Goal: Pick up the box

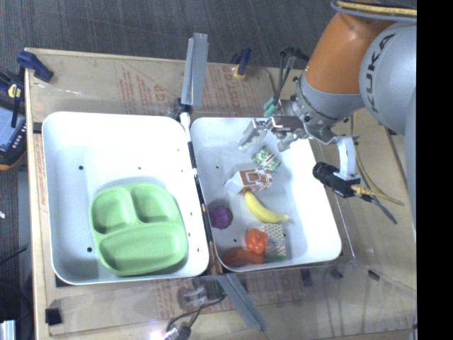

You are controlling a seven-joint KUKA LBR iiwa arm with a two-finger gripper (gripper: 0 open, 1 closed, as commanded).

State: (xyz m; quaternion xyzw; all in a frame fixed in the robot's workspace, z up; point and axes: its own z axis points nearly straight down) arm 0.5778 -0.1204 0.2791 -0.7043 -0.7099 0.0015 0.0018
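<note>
A small green and white box (267, 159) lies in the upper middle of the right bin (320, 227). Just below it sits a brown and white carton (253, 180) on its side. My gripper (267, 136) hovers at the back of the right bin, right above the green box. Its silver fingers (250, 134) are spread open with nothing between them. The grey and orange arm comes in from the upper right.
A yellow banana (265, 210), a purple fruit (221, 215), an orange and red item (254, 242) and a patterned packet (277, 243) fill the front of the right bin. The left bin (78, 154) holds a green divided tray (138, 228).
</note>
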